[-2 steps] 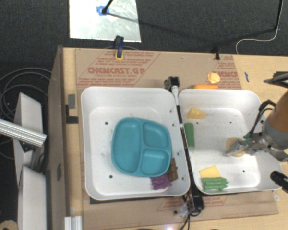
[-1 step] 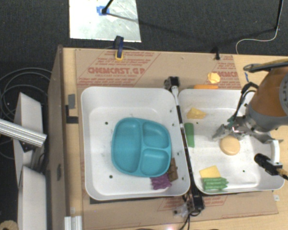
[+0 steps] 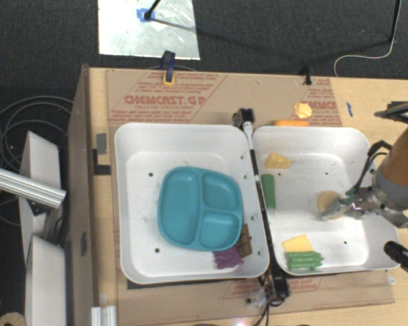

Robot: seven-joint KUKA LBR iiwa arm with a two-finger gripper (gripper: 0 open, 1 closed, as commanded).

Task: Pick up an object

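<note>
We see the end effector [image 3: 340,208] at a rounded tan piece [image 3: 326,200] in the smooth white right bin [image 3: 357,141]; its grip state is indiscernible

Brown table [image 3: 190,94], red print. Two white bins on it side by side: left bin [image 3: 132,182], right bin [image 3: 353,145]. Orange piece [image 3: 292,122] and yellow piece [image 3: 303,110] behind the right bin.

We read red "CHEMCAST GP" lettering on the brown protective sheet [image 3: 164,94] covering the surface at twelve o'clock of the left bin; partial red letters show at one o'clock.
</note>
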